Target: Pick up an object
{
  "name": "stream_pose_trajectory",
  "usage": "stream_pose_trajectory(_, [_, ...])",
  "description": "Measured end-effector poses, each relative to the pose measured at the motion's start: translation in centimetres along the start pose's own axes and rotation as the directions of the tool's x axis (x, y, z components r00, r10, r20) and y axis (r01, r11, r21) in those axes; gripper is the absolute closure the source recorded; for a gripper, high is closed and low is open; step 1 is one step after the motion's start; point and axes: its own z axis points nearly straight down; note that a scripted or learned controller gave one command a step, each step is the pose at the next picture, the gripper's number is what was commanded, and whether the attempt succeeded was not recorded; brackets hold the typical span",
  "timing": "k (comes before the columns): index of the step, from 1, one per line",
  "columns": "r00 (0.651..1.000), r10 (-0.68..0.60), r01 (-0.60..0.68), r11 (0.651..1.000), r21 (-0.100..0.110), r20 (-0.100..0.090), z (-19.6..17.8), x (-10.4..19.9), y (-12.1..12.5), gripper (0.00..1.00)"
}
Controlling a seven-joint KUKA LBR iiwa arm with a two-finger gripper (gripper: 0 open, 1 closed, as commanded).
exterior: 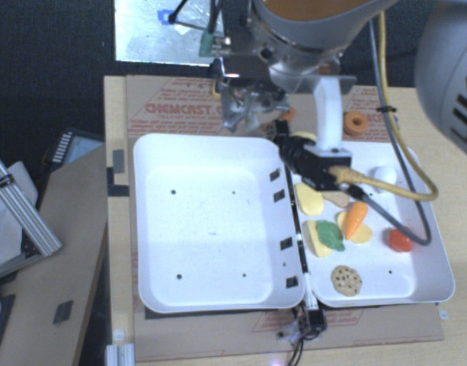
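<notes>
2 white bins [210, 227] lie on the worktop [385, 101]; the tool [244, 113] hangs behind them, its state I cannot tell.

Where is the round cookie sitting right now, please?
The cookie lies in the right bin, near its front edge, just in front of the yellow piece with the green leaf and left of the small red item.
</notes>
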Motion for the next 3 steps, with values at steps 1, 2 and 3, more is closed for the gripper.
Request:
stream_pose_trajectory(1, [1.000, 0.004, -0.004, 1.000, -0.002, 0.002, 0.1, -0.1, 0.3, 0.00])
stream_pose_trajectory(2, [1.000, -0.002, 0.002, 1.000, -0.004, 0.000, -1.1, -0.1, 0.4, 1.00])
stream_pose_trajectory(3, [1.000, -0.002, 0.002, 1.000, -0.003, 0.001, -1.0, -0.1, 0.4, 0.00])
